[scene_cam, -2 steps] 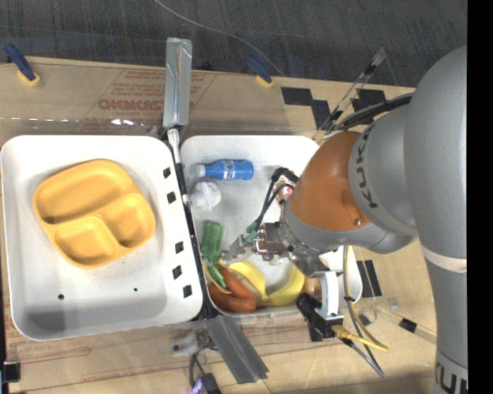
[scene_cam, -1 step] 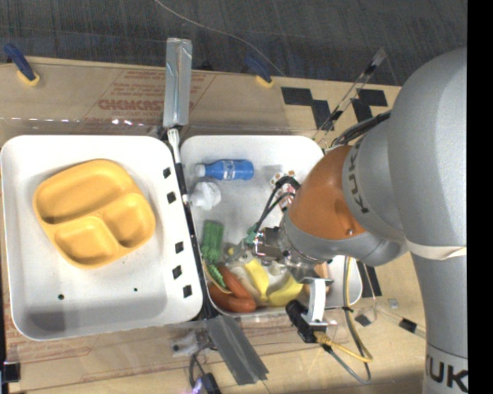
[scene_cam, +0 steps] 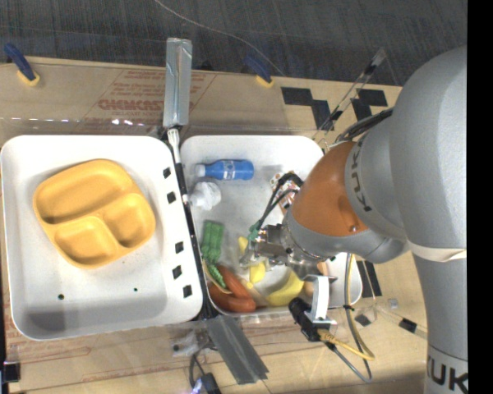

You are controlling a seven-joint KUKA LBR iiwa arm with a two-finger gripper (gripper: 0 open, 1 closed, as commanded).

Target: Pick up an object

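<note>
My gripper (scene_cam: 259, 257) reaches down into the right bin (scene_cam: 263, 148) from the right, over a heap of small items near the bin's front. Yellow pieces (scene_cam: 286, 287) lie under and beside it, with a red-orange sausage-like item (scene_cam: 234, 291) at the front edge and a green object (scene_cam: 212, 240) to its left. A blue bottle (scene_cam: 228, 170) lies at the back of the bin, and a crumpled white piece (scene_cam: 204, 195) sits just in front of it. The arm's wrist hides the fingertips.
The left bin (scene_cam: 25, 302) holds a yellow compartment tray (scene_cam: 94, 212). A metal divider bar (scene_cam: 177, 80) stands between the bins at the back. The big grey arm (scene_cam: 419, 179) covers the right bin's right side. Cables (scene_cam: 345, 343) trail at the front.
</note>
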